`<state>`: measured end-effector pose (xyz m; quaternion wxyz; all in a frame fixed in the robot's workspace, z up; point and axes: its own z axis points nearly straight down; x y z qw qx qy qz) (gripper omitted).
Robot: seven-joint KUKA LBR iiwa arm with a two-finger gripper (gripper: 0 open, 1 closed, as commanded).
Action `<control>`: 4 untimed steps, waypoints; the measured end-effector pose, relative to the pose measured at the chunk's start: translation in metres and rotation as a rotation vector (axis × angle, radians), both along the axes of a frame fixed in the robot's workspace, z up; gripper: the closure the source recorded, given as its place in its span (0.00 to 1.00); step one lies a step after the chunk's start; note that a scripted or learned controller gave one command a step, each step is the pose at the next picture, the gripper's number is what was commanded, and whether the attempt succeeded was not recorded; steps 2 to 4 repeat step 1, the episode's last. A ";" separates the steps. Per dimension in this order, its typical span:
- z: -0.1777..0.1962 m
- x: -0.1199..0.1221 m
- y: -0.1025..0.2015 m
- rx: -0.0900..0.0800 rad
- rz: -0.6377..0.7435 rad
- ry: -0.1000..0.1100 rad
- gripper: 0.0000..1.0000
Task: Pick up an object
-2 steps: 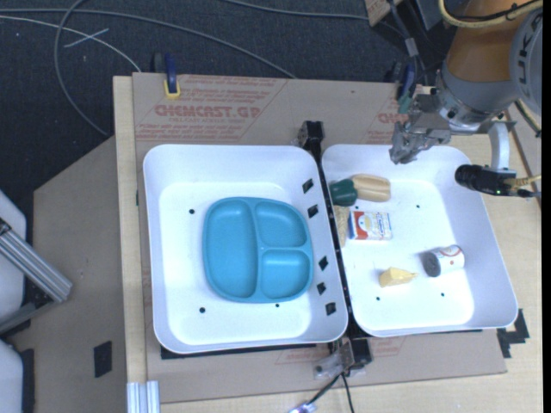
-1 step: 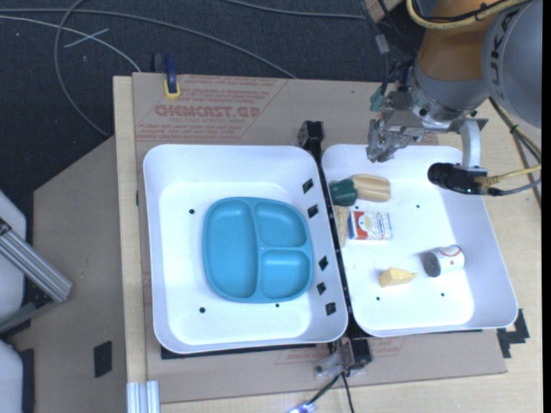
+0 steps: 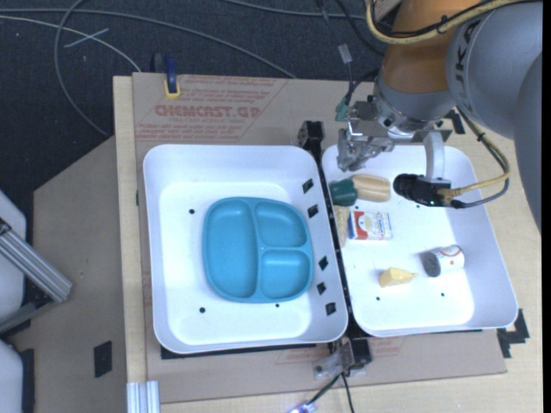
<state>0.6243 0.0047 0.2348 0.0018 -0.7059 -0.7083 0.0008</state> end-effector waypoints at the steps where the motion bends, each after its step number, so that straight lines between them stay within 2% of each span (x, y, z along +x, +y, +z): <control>1: 0.001 0.005 0.045 0.000 0.001 -0.005 1.00; 4: 0.001 0.005 0.045 0.000 0.001 -0.005 1.00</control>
